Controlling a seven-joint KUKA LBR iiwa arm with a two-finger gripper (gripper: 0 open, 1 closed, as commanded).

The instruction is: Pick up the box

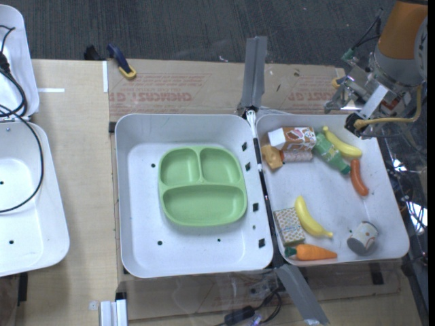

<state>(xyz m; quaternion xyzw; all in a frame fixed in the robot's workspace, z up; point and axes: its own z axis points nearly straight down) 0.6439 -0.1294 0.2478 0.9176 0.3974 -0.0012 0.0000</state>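
While I am watching from the overhead camera, the gripper [353, 98] is hanging off the far right corner of the right bin [393, 209], outside its rim and well apart from everything inside. I am not able to tell from here whether it is released or clenched, and I am seeing nothing in it.

I am finding the box [289, 225], a flat speckled one, lying in the near left part of the right bin, close to the left wall. A banana [312, 218] is lying just beside it on the right, and a carrot [315, 252] is lying just in front of it along the near wall. A cup [362, 237] is resting on its side near the bin's near right corner.

At the far end of that bin I am looking at a crowded group: a carton [296, 143] lying on its side, a green bottle [330, 152] touching it on the right, and a second banana [342, 144] lying against the bottle. A red pepper [359, 178] is lying a little nearer, by the right wall.

Over in the left bin [136, 243], a green plate [202, 185] with three compartments is sitting about in the middle.
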